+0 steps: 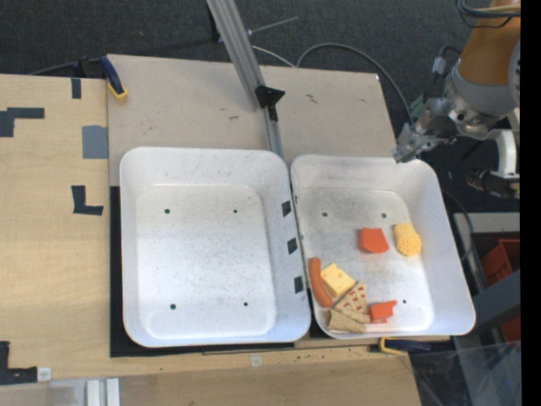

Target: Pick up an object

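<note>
We see the arm's two-finger gripper (405, 151) poised at the far right corner of the right-hand shallow white plastic bin (439, 201), its dark tip just at the rim; from this slant we cannot tell whether the fingers are spread or closed, and nothing shows between them. Above it rises the grey wrist and the orange band of the arm (489, 49), reaching in from the right.

Inside that bin, well apart from the gripper, lie the objects to be picked: an orange-red block (373, 240) near the middle, with a knobbly yellow corn-like piece (407, 239) just beside it on the right. Along the near left side we see an orange carrot-shaped piece (319, 282) touching a yellow cheese-like wedge (336, 278), a tan, dotted cracker-like slice (352, 301) against them, and a small red block (382, 311) close to its right.

To the left sits the second white bin (203, 244), edge to edge with the first. Both rest on the pale wooden table (51, 252), where a slanted metal post (241, 45) stands at the far side.
</note>
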Available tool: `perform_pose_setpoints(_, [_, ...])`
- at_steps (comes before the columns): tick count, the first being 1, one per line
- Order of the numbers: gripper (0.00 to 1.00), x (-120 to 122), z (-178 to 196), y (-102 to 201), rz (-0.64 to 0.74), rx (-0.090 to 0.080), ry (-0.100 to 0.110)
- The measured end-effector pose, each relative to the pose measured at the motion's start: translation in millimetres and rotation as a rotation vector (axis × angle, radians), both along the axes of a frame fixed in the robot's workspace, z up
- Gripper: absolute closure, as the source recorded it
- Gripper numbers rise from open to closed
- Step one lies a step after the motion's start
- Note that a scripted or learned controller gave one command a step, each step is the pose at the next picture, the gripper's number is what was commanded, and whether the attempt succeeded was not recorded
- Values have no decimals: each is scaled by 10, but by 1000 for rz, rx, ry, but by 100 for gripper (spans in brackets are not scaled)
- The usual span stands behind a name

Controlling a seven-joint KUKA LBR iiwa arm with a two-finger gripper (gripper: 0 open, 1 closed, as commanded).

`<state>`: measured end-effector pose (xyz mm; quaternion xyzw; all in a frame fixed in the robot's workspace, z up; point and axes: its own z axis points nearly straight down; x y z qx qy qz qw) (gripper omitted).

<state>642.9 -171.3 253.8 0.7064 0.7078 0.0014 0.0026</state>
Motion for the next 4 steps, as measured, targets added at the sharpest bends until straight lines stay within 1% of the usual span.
perform_pose_setpoints(1, [100,46,47,584,4,3,5])
perform_pose_setpoints(2, [100,-42,-64,1141,4,3,9])
perform_pose_setpoints(3, [100,-4,-222,1726,5,3,9])
perform_pose_setpoints(4, [100,65,-144,2257,5,3,6])
